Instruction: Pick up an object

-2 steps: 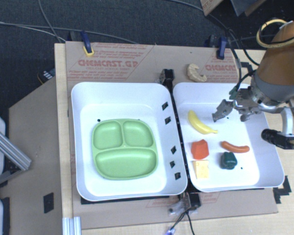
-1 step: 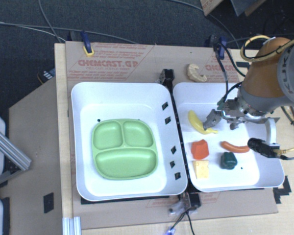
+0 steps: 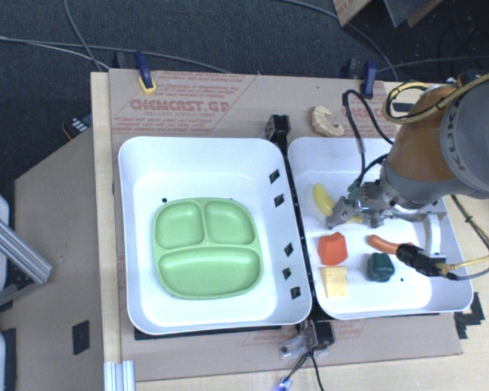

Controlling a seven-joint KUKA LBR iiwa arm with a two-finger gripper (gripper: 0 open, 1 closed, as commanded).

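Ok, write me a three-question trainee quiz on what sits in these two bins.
1. True or false: the green divided plate lies in the left bin.
2. Which item lies nearest the tool? A) yellow banana-shaped piece B) dark green object C) pale yellow block
3. Fill in: the red-orange object lies in the ___ bin.

Key: 1 true; 2 A; 3 right.
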